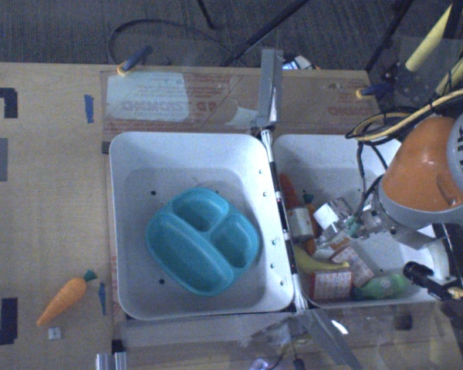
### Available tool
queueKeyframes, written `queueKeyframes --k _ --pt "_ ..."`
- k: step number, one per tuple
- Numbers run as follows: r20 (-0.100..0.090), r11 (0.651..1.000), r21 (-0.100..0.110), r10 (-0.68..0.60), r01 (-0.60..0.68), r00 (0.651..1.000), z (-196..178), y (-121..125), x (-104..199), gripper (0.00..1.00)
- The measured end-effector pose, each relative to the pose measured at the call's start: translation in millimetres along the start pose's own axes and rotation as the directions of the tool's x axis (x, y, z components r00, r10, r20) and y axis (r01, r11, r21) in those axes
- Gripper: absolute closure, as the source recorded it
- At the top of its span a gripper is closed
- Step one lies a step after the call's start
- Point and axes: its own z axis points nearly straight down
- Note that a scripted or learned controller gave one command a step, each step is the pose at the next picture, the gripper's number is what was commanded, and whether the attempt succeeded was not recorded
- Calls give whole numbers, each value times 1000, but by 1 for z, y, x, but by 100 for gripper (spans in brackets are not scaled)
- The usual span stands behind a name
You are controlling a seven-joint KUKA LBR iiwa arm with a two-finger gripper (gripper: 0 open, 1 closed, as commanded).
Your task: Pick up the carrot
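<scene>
Tool: lower right of frame, over the right bin's clutter; opening cannot be told.
Carrot: lower left, on the bench.

Pale wooden table bearing black tape marks; dark grey carpeted floor lying beyond, black cable looping across it.

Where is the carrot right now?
The carrot lies on the bench outside both bins, near the camera view's lower left corner, just left of the left bin that holds the teal plate.
</scene>
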Motion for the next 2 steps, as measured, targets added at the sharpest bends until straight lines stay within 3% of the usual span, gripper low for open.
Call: queueKeyframes --k 1,2 --pt "-16 992 36 -122 123 992 -60 5 -54 0" --pt "-27 882 26 -469 470 883 8 50 -34 0"
